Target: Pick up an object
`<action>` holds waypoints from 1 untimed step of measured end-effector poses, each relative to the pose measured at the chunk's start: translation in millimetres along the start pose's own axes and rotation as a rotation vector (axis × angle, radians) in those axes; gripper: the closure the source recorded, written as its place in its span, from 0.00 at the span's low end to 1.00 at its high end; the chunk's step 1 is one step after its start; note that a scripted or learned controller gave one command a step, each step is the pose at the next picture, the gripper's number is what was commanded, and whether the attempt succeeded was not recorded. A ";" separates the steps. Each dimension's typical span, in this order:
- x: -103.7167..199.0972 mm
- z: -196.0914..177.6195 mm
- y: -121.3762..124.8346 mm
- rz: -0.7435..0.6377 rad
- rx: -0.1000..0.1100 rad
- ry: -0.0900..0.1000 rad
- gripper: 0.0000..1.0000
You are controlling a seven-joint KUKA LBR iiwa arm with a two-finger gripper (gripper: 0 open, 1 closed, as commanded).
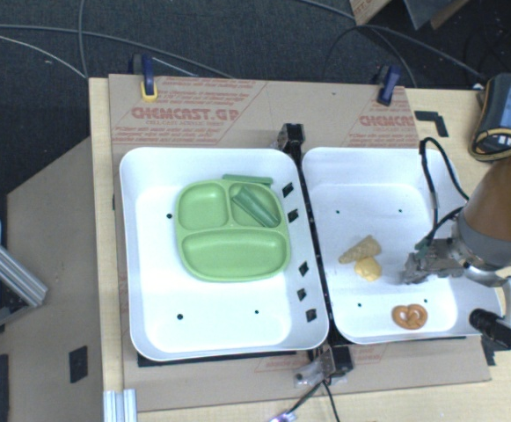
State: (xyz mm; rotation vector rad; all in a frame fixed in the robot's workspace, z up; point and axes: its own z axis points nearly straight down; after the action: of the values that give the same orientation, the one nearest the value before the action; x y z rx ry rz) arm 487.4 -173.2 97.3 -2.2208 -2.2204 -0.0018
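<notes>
With its fingers' state impossible to tell, the gripper [419,266] hovers in the right bin [387,170] near two yellow food pieces [363,260] and one pretzel [409,316], all likely light, rigid toys best pinched across their middles, while one green tray [231,231] sits left.
</notes>
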 end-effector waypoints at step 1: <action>-0.1 -62.9 -2.5 -0.001 -0.005 -0.003 1.00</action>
State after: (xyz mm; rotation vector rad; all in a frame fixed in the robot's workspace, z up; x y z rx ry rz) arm 485.0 -173.4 160.3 -2.2237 -2.2252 -0.0035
